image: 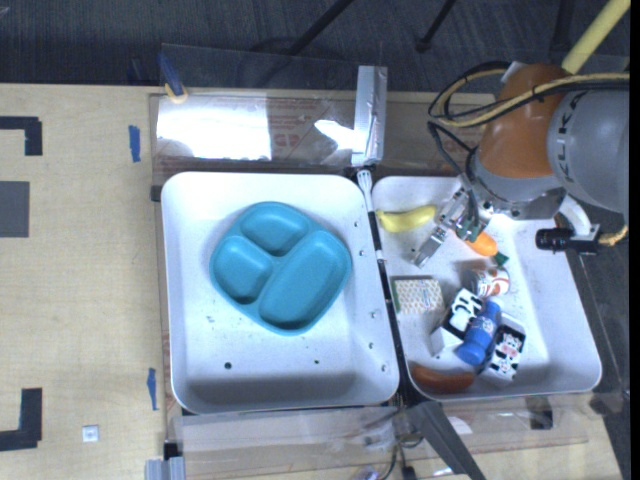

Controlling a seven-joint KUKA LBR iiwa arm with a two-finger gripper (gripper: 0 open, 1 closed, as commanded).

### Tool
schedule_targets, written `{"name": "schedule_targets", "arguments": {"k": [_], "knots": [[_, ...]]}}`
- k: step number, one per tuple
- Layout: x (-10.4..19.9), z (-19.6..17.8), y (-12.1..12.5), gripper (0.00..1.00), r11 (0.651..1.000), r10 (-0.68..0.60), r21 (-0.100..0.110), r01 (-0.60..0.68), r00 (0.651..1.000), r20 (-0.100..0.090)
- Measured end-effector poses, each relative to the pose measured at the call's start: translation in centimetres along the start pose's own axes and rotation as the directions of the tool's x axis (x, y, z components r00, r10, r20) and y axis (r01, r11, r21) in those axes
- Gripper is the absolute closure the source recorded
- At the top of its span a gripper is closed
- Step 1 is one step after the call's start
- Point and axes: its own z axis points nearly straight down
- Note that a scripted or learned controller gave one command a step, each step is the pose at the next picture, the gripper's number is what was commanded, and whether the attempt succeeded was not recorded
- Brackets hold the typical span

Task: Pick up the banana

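While a brown item [440, 376] sits at the right bin's [575, 313] near edge w/ a blue bottle [478, 338] just behind, we see a blue divided tray [280, 264] mid left bin [190, 268]. Gripper [432, 246] hovers farther back, jaws slightly apart, nothing between. Banana [405, 218] lies at the right bin's far-left corner, just beyond the gripper.

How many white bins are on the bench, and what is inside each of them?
2. The left bin holds a blue divided plate. The right bin holds the banana at its far left corner and a cluster of small items; some may be hidden under the arm.
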Motion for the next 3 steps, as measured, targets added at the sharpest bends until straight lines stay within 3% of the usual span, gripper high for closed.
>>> {"name": "schedule_targets", "arguments": {"k": [1,2,3], "knots": [[0.4,0.0,0.7,0.0,0.988,-0.156,0.005,0.156,0.988,0.003],[1.2,-6.2,0.6,0.0,1.0,0.025,0.002,-0.025,1.0,0.0],[0.6,0.0,0.7,0.0,0.969,-0.248,0.0,0.248,0.969,0.002]]}}
